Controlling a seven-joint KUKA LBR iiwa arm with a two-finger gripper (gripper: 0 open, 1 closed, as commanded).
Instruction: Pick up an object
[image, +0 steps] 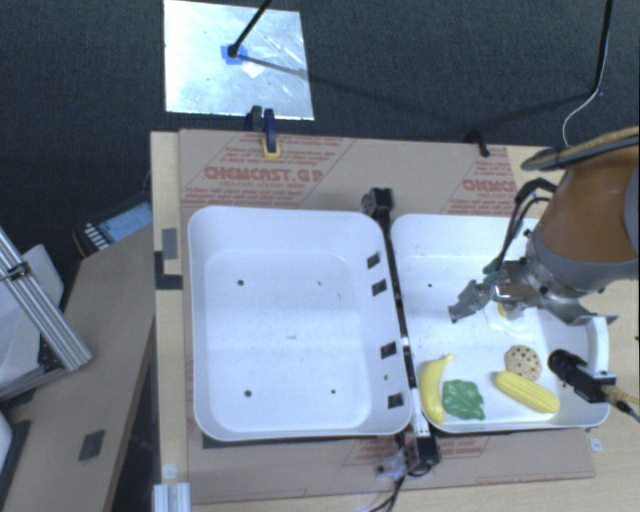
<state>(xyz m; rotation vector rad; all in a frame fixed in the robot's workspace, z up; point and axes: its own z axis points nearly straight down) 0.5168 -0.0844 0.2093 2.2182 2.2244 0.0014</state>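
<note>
Yellow banana (432, 388), green toy (463, 399), cookie (521, 361) and corn (527, 392) all lie in the right bin (440, 250), near its front edge. The gripper (468, 301) hangs above them, holding nothing. Open or closed? I cannot tell. Picking is not done yet.

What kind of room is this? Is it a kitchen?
Probably a robot lab, not a kitchen. A grey and orange robot arm reaches over two white bins on a bench, and the banana, corn cob and cookie look like toys.

"CHEMCAST GP" in red on the brown board (300, 165) under the bins, repeated at right
</note>
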